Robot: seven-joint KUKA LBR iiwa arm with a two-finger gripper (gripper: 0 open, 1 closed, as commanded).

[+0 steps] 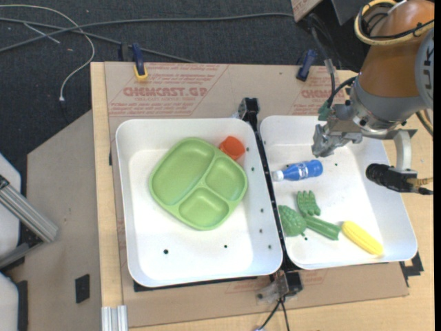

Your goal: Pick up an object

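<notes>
In the right bin [386,205] a blue bottle with a white cap [299,172] lies on its side near the left wall. Below it lie a green toy with leafy ends [308,218] and a yellow corn cob [362,237]. The left bin [138,254] holds a green divided plate [200,183] and a small orange object [232,146] at the plate's upper right edge. My gripper [324,147] hangs over the right bin's upper part, just above and to the right of the blue bottle, with nothing seen between its fingers.
Both bins rest on a cardboard sheet [172,88] held by blue clamps [140,64] at the back. A black clip [249,108] sits where the bins meet. Cables lie on the dark floor at upper left.
</notes>
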